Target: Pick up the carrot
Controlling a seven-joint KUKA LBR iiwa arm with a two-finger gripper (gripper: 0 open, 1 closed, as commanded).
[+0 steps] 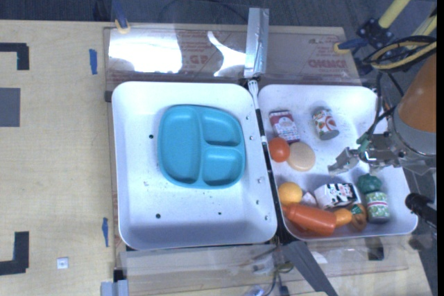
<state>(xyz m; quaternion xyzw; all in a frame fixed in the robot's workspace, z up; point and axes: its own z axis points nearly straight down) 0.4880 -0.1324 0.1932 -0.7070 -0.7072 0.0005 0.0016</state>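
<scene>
Carrot (313, 218) lies flat in the right bin (354, 97), down by the near wall, close to the bin's near left corner. It has little room around it. A yellow lemon (290, 193) sits just beside its left end, a black and white carton (336, 195) rests just above it, and a small orange thing (343, 218) touches its right end. A green-topped jar (376, 199) stands near the right wall.

Farther up the bin are a small orange ball (279, 150), a tan round thing (302, 157), a red packet (284, 125) and a little can (323, 123). The middle of this bin has some bare white floor.

The gripper (345, 161) hangs over that bare spot, above the carton and apart from the carrot. I cannot tell how its jaws stand.

The left bin (132, 170) holds a blue plate with three parts (202, 146), with open floor all around it. Both bins sit on the wooden tabletop (52, 149).
</scene>
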